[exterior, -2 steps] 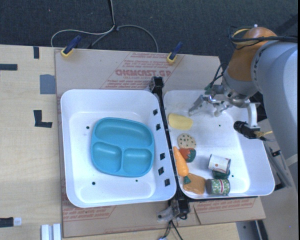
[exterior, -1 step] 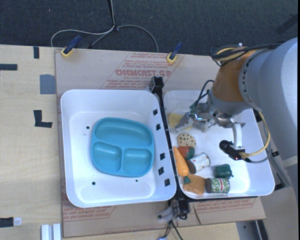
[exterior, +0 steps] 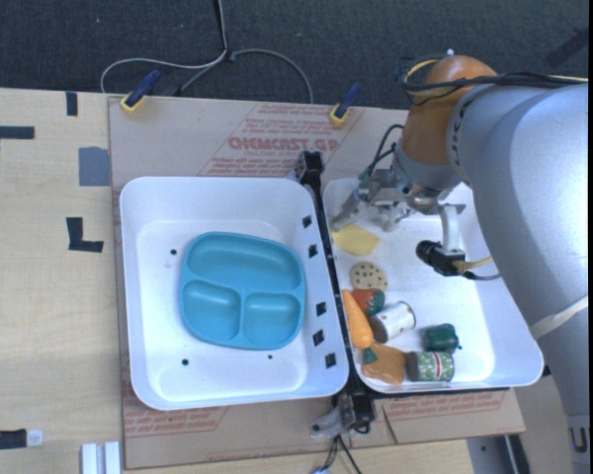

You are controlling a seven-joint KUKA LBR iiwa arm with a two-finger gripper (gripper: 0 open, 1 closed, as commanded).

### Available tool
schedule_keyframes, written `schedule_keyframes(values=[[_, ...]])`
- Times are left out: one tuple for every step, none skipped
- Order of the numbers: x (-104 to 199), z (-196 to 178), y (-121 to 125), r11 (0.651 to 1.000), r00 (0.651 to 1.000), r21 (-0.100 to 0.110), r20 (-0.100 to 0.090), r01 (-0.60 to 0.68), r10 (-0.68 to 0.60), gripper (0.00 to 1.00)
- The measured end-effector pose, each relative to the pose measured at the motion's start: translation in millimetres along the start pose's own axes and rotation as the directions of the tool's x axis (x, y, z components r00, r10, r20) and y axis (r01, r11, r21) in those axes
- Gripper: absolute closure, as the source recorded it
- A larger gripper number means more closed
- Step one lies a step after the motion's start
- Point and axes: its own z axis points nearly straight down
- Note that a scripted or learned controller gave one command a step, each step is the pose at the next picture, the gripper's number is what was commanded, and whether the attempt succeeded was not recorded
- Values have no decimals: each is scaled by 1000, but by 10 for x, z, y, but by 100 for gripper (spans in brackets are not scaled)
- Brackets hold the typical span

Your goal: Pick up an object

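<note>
Over the far end of the right bin is where the gripper sits in the camera view, with the grey arm coming in from the right and the orange band just above the wrist. Honestly I can't tell how the tool is set from this angle, the metal bits blur together, so no call on whether it's got anything.

Right under and just toward the camera from the tool is a pale yellow wedge, looks like toy cheese, and that's my guess for the thing it's going after. It's lying flat on the bin floor, close to the divider between the bins. If I were running this step I'd come straight down on the wedge and keep off the bin wall, since there isn't much room on that side.

Further toward the camera from the tool: a round brown cookie, an orange carrot, a small white cup lying on its side, a dark green piece, a little can and an orange lump. All packed pretty close.

Off to the tool's far side across the divider, the left bin holds a blue divided plate, with nothing visible on it.
</note>
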Motion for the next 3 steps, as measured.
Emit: schedule_keyframes(values=[[-14, 1, 15, 1000, 1000, 1, -1, -3, 3, 0], [-26, -5, -143, 1000, 1000, -5, -2, -4, 4, 0], [-4, -3, -131, 1000, 1000, -4, -1, -5, 5, 0]])
